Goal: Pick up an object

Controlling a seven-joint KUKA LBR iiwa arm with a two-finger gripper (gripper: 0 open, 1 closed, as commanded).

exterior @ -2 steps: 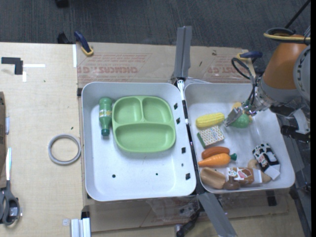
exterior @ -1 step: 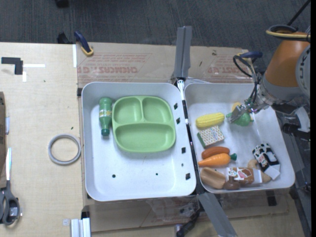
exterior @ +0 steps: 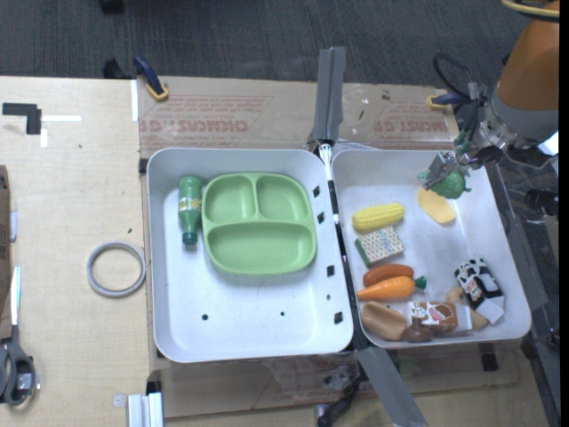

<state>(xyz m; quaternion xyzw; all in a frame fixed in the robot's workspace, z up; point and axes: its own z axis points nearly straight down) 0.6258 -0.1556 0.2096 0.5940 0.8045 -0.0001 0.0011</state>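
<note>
Green small object (exterior: 451, 185) sits at end effector (exterior: 442, 174) tips over right bin (exterior: 507, 265), grip state unclear, beside yellow piece (exterior: 436, 207).

End effector (exterior: 447, 174) over right bin's (exterior: 516, 265) far end, small green object (exterior: 451, 184) at its fingertips, grip unclear. Beside it: yellow slice (exterior: 436, 207), corn (exterior: 378, 215). Nearer: carrot (exterior: 388, 287), cow-print carton (exterior: 477, 282). Left bin (exterior: 169, 310): green divided plate (exterior: 259, 221), green bottle (exterior: 189, 207). Tape ring (exterior: 116, 268) on worktop (exterior: 62, 194).
</note>
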